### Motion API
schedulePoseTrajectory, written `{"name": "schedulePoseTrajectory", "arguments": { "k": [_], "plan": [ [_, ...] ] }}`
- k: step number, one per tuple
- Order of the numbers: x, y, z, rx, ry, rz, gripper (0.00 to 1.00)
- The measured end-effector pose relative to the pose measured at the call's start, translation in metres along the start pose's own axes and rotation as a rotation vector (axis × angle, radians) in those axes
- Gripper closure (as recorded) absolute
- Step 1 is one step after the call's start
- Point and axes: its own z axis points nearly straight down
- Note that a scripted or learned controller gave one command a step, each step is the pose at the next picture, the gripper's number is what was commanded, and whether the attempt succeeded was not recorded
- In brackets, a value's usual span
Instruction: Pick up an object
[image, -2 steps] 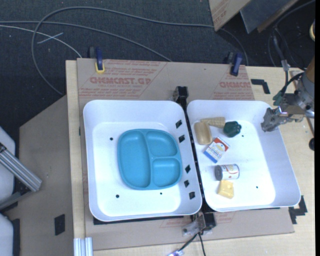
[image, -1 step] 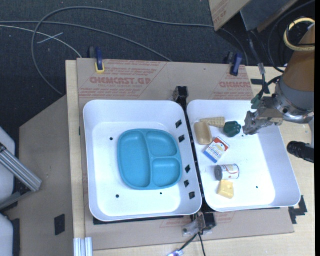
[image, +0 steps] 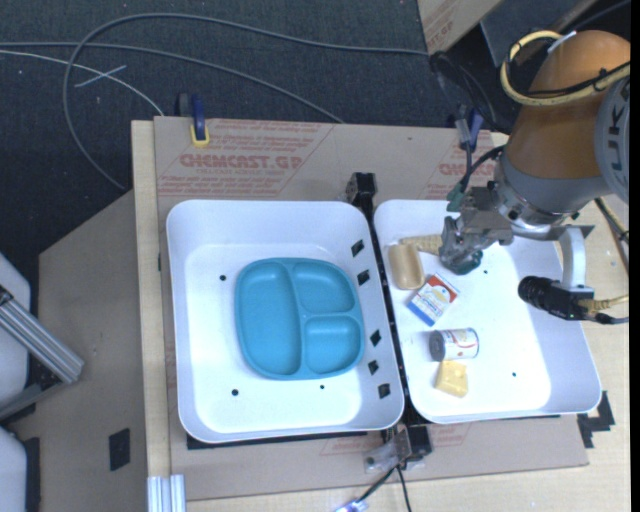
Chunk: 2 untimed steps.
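Observation:
My gripper (image: 461, 255) hangs over the upper part of the right bin (image: 545, 370), pointing down. Just left of it lies a tan bread-like piece (image: 405, 266). Below and left of the gripper sits a small box in blue, white and red (image: 433, 299). Further toward the front lie a small white and red can on its side (image: 455, 345) and a yellow cheese wedge (image: 452, 379). Nothing shows between the gripper and these objects.
The left bin (image: 200, 300) holds a blue divided plate (image: 298, 317). A black divider with clips (image: 378, 300) runs between the bins. A black cable connector (image: 552, 296) reaches over the right bin's right side. Cardboard lies under both bins.

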Motion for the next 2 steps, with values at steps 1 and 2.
{"name": "schedulePoseTrajectory", "arguments": {
  "k": [1, 2],
  "plan": [
    [0.051, -0.002, 0.006, 0.0, 0.0, 0.001, 1.0],
    [0.108, 0.013, 0.006, -0.004, -0.001, 0.001, 1.0]
  ]
}}
